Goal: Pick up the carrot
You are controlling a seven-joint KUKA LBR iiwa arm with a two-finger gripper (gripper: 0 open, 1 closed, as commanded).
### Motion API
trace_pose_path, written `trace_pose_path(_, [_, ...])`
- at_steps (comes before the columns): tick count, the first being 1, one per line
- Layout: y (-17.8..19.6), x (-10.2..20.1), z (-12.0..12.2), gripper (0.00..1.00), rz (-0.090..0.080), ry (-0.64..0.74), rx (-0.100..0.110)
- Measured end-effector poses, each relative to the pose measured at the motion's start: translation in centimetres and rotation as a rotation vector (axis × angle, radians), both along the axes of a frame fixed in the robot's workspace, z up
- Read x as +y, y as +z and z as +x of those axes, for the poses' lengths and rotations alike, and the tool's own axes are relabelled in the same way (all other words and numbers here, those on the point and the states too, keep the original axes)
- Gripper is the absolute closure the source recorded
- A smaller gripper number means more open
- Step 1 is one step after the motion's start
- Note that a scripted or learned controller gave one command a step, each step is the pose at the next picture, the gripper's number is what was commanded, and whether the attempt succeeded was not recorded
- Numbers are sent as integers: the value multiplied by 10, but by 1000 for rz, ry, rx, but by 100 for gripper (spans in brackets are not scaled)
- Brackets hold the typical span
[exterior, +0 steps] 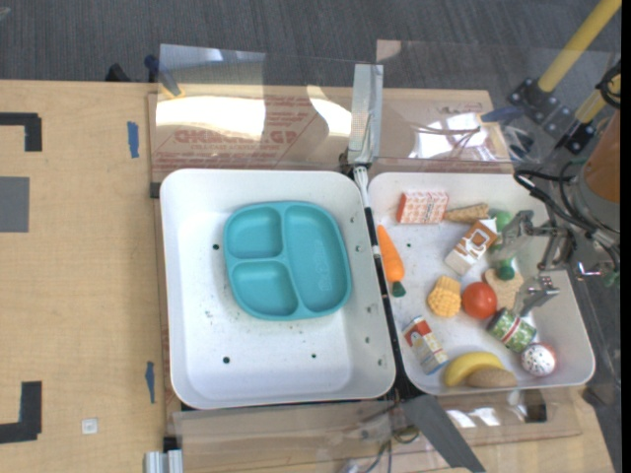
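Carrot (390,257), small orange plastic toy w/ green stub end, lies flat in the right shallow white bin (577,338), hard against that bin's left wall, long axis running along the wall, green end toward the camera. Looks light, stiff & smooth, so prob. slippery; not fragile. Best hold, I'd judge: across the thick orange mid-body, fingers closing crosswise to its length. Wall right beside it leaves little room for the wall-side finger, so a pinch may skid or nudge it.

Relative to the carrot: yellow corn-cob toy (445,297) just to its right, red tomato toy (479,301) beyond that, red-white printed box (422,207) up & right, yellow banana (472,366) further down toward the near rim. Gripper (537,264), metal, at the end of the grey arm, sits well to the right of the carrot, over the far side of the same bin amid cables; can't tell how its fingers stand, too cluttered.

Left of the carrot, across the divider, the other white bin (197,343) holds a teal three-section plate (288,259). Bins rest on a tan cardboard-covered tabletop (69,264); grey carpet floor (296,8) behind.
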State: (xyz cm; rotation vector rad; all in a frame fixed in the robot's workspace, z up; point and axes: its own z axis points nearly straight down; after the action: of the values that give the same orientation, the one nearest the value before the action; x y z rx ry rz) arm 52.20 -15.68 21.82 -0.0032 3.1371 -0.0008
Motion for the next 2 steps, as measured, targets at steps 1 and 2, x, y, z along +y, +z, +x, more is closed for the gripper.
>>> trace_pose_path(1, [-53,53,2,0,2,211,4])
trace_pose_path(2, [-122,64,14,0,-2,389,-2])
